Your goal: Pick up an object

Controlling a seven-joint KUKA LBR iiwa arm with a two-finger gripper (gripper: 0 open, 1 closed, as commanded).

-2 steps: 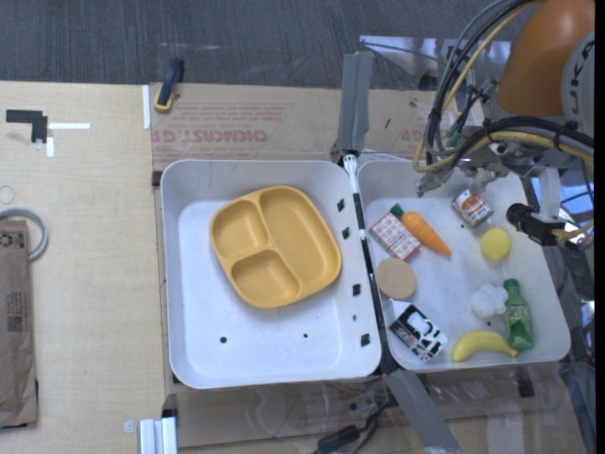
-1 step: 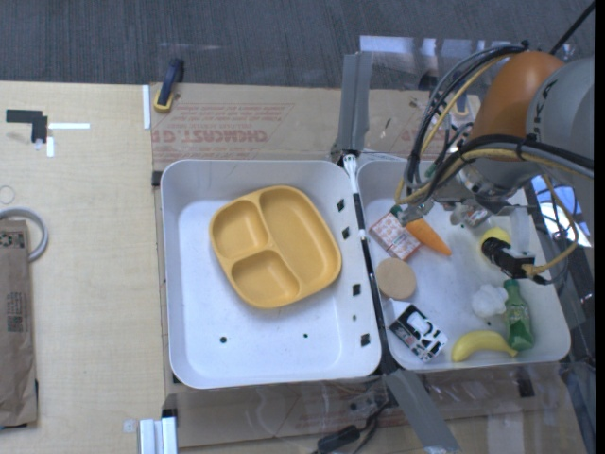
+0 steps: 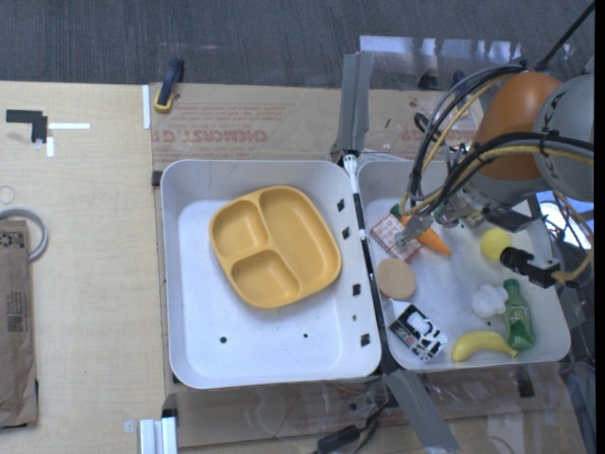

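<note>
My gripper (image 3: 417, 232) reaches down into the right bin (image 3: 558, 334) near its left wall. It hangs right over a small reddish snack packet (image 3: 388, 234) and an orange carrot (image 3: 435, 243), and partly hides both. I cannot tell whether it touches either. Just below them lies a tan round disc (image 3: 396, 279). Further right a yellow lemon (image 3: 494, 244), a white crumpled piece (image 3: 489, 301) and a green bottle (image 3: 517, 315) lie in the same bin. A banana (image 3: 483, 345) and a black-and-white box (image 3: 418, 333) rest near the front edge.
The left bin (image 3: 189, 348) holds a yellow divided plate (image 3: 274, 246). The grey arm with its orange band (image 3: 519, 126) and looping cables (image 3: 454, 149) covers the right bin's far right part. A metal divider (image 3: 353, 112) stands behind the bins.
</note>
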